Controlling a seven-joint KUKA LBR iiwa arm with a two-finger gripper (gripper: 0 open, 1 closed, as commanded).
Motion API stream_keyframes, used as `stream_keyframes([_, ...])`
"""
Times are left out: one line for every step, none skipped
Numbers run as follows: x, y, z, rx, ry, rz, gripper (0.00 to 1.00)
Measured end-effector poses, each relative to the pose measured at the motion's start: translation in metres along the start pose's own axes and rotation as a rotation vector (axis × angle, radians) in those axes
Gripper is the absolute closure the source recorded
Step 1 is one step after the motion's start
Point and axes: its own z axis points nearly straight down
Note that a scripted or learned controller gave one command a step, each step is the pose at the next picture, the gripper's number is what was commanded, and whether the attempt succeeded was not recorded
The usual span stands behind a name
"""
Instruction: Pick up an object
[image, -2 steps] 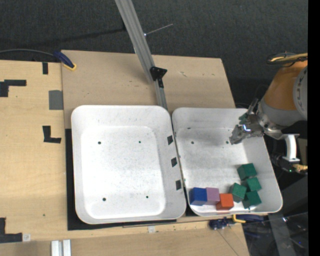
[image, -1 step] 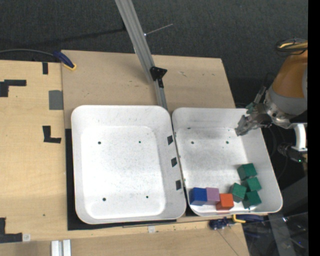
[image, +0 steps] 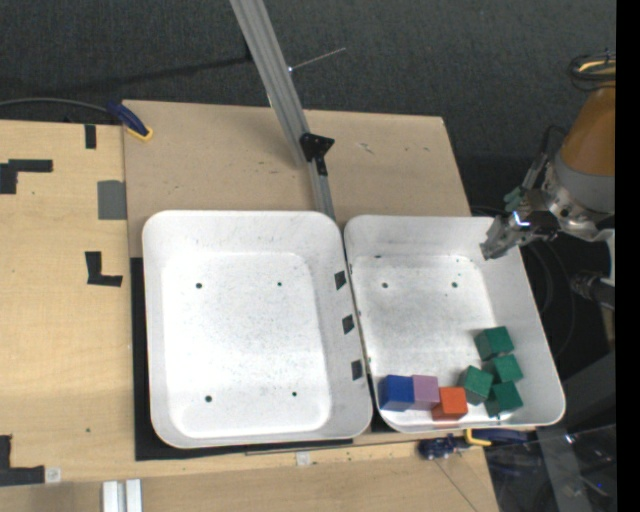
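Observation:
Several small blocks lie in the near right corner of the right bin (image: 420, 300): a blue block (image: 397, 390), a light purple block (image: 425, 389), an orange block (image: 452, 402) and several green blocks (image: 495, 370). My gripper (image: 497, 243) hangs over the bin's far right corner, well away from the blocks. Nothing shows between its fingers.
The left bin (image: 245, 320) sits beside the right one on the wooden bench. A grey metal pole (image: 285, 95) slants across the bench behind the bins. Cables run along the bench's right side by the arm.

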Motion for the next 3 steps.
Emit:
stream_keyframes([0.046,-0.003,-0.005,0.004,0.002,-0.003,1.0])
stream_keyframes([0.1,-0.009,0.007,0.006,0.002,-0.003,1.0])
stream_keyframes([0.15,-0.012,0.012,0.006,0.002,-0.003,1.0])
